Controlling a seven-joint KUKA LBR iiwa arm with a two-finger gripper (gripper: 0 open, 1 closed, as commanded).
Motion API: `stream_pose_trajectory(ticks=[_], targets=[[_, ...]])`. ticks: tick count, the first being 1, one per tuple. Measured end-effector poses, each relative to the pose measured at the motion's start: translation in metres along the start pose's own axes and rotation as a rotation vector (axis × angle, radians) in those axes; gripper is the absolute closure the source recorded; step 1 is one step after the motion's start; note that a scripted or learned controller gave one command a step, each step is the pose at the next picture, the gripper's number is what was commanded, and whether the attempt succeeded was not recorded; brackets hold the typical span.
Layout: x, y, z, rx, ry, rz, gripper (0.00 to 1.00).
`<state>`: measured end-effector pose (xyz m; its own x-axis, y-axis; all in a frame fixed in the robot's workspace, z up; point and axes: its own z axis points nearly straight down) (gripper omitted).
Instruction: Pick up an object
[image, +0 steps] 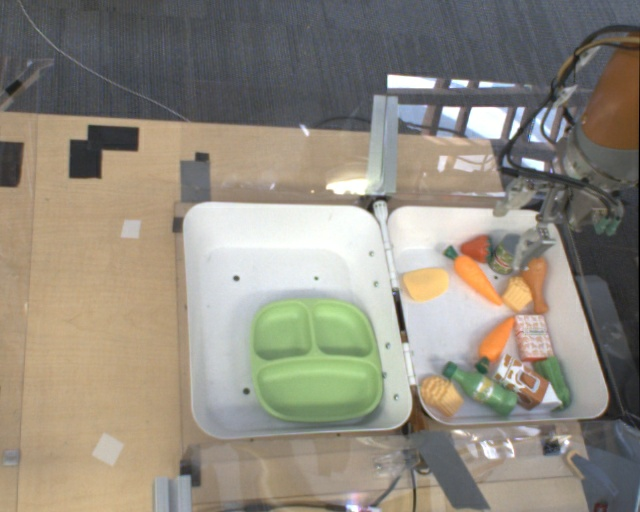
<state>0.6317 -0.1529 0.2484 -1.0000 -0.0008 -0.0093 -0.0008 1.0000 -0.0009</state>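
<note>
The gripper hangs over the right bin among crowded toy food; I cannot tell its grip. Three carrots, one green divided plate in the left bin.

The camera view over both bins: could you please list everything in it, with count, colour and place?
Shallow white plastic bins: two, side by side on the bench.
Green divided plastic tray: one, left bin, near its front.
Pale yellow rounded toy food: one, right bin, left side.
Orange toy carrots: three or so, right bin, middle and right.
Green toy bottle: one, right bin, front.
Small printed cartons: two, red and white, right bin, front right.
Grey arm with orange band: one, upper right.
Gripper: above right bin's back.
</note>
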Motion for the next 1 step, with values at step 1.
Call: stream_pose_trajectory(ticks=[1], targets=[[0.0301, -0.0116, 0.1343, -0.004, 0.011, -0.152, 0.0]])
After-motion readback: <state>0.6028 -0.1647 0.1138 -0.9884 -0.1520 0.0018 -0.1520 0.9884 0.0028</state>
